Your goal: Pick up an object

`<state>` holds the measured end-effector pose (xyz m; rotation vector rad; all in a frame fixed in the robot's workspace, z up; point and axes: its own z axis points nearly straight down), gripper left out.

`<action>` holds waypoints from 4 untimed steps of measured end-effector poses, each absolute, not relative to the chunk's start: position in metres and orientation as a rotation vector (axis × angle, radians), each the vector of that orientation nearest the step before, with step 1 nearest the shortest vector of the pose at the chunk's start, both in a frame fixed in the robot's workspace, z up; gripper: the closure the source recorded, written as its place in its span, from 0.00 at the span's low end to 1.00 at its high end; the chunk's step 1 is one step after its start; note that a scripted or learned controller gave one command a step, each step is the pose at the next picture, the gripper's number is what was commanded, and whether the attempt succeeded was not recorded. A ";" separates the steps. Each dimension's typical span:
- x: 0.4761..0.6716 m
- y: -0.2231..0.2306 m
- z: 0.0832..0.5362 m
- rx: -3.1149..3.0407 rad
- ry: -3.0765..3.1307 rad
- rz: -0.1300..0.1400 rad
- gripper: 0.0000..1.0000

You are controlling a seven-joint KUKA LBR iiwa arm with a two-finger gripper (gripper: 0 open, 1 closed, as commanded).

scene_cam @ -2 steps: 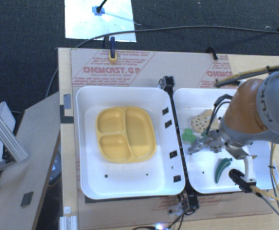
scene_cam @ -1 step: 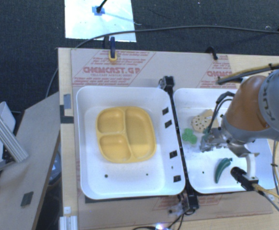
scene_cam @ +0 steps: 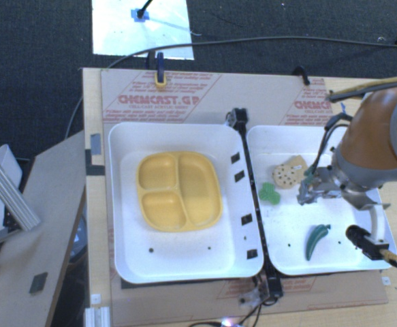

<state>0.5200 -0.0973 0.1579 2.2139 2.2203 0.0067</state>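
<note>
Currently your gripper (scene_cam: 307, 195) hangs over the right bin (scene_cam: 280, 261); whether it is open or closed, you cannot tell. Cracker (scene_cam: 289, 172) lies just up-left of it, green lump (scene_cam: 270, 195) left, green pepper (scene_cam: 316, 239) below, none touching.

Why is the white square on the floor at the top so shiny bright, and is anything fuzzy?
In the camera view, the white sheet on the dark floor catches the light and washes out; the white bins look evenly lit, with soft shadows beside the yellow tray. The small toys by the gripper, like the green pepper, look a bit soft and fuzzy.
</note>
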 end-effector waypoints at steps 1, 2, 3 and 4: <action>0.520 -0.092 0.221 2.212 2.222 0.008 1.00; 0.522 -0.093 0.275 2.212 2.222 0.007 1.00; 0.532 -0.042 0.277 2.210 2.232 0.005 1.00; 0.553 0.013 0.266 2.210 2.232 0.005 1.00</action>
